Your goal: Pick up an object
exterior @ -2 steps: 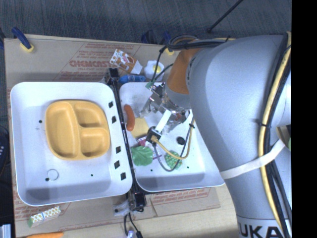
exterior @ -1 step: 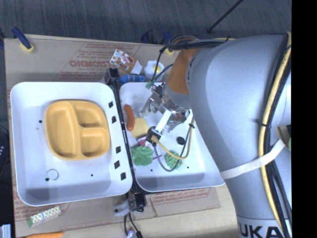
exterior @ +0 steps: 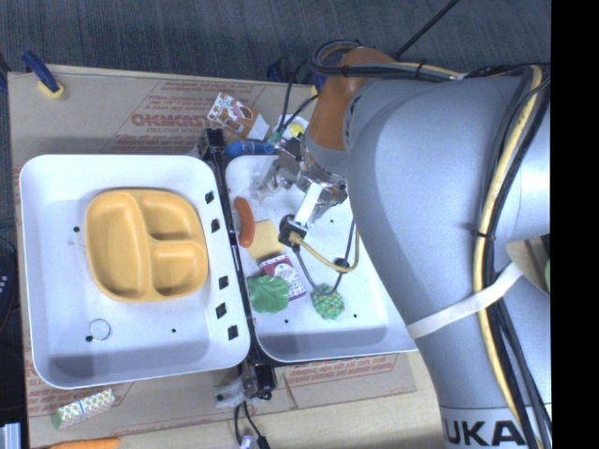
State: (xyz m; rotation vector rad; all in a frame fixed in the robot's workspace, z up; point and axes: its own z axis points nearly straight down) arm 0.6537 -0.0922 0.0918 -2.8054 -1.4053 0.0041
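The right bin (exterior: 370,321) holds an orange-red sausage (exterior: 244,221), a pale yellow block (exterior: 267,238), a red and white packet (exterior: 285,271), a green leaf (exterior: 270,293) and a small green knobbly piece (exterior: 328,302). My gripper (exterior: 279,202) hangs low over the far left part of this bin, just right of the sausage and above the yellow block. Its fingers stand apart, open, with nothing between them. The wide grey arm hides the bin's right side.
In the left bin (exterior: 37,251) lies a yellow divided plate (exterior: 147,243). A blue item (exterior: 248,148) rests at the right bin's far rim. A snack packet (exterior: 231,112) and a blue clip (exterior: 42,73) lie on the cardboard behind the bins, another packet (exterior: 84,407) in front.
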